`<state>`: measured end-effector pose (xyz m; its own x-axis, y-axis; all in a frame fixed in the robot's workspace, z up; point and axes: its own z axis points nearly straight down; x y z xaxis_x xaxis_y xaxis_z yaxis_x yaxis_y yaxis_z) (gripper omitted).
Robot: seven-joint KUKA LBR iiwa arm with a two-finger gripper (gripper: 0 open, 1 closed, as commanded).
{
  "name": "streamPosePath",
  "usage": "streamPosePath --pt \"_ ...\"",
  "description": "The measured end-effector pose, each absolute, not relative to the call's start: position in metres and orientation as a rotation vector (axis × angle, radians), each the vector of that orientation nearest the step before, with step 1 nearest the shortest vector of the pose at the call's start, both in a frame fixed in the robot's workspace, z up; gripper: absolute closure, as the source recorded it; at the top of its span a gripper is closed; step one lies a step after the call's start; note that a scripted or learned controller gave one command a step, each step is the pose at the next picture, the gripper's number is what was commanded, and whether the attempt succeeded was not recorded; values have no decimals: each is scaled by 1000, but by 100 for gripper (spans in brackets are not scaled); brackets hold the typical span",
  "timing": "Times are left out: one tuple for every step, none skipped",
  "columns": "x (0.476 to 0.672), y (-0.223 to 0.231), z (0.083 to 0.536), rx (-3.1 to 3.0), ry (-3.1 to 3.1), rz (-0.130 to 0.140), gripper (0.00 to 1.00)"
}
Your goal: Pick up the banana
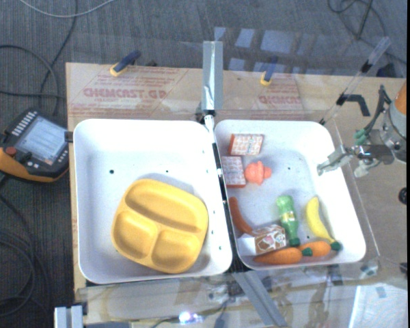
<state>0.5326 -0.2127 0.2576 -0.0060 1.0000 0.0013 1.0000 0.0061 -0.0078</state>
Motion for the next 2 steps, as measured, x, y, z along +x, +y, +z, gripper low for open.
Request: streamPosePath --pt "530 -219 118 -2179 -2260 -4 0" --pt "532 -214 94 -2100 -2336 -21 0"
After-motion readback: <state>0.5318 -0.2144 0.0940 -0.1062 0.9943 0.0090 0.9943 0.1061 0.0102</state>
